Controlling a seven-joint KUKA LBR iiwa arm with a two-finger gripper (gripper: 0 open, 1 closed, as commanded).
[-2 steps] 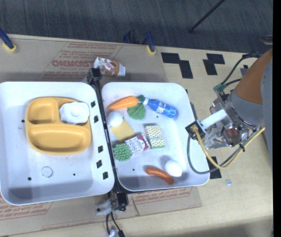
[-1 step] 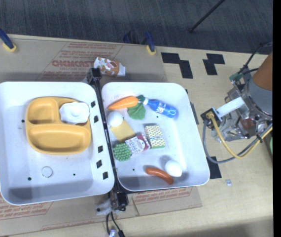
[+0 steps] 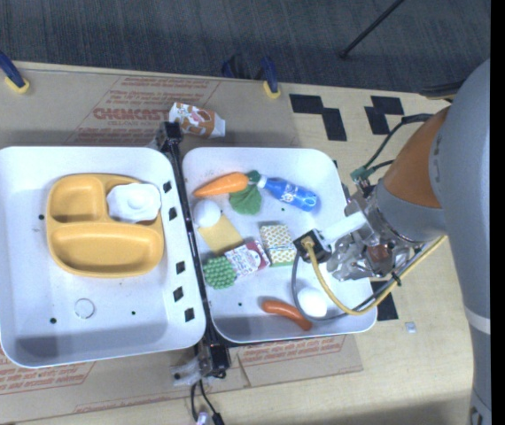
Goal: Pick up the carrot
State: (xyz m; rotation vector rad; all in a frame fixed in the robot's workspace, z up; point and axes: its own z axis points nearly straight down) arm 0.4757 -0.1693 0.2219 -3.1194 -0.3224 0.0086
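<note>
Tan bench (image 3: 416, 370), printed cardboard sheet (image 3: 128, 104), left bin (image 3: 22, 312), right bin (image 3: 323, 163), small carton (image 3: 196, 119)

The arm (image 3: 472, 237) is a thick, smooth grey tube with rounded edges, broadest well out past the right-hand side of the right bin (image 3: 261, 151). Closer to that bin, a wide orange band (image 3: 421, 162) wraps it, glossy and domed. Between the band and the bin sits a grey wrist ring (image 3: 407, 212) with a soft sheen. Thin dark cables (image 3: 385, 140) loop from the band toward the bin's upper right corner, meeting a small green fitting (image 3: 359, 173). The gripper (image 3: 359, 259), at the bin's right rim, is a cluster of bare silver metal parts with small reddish-brown details.
</note>
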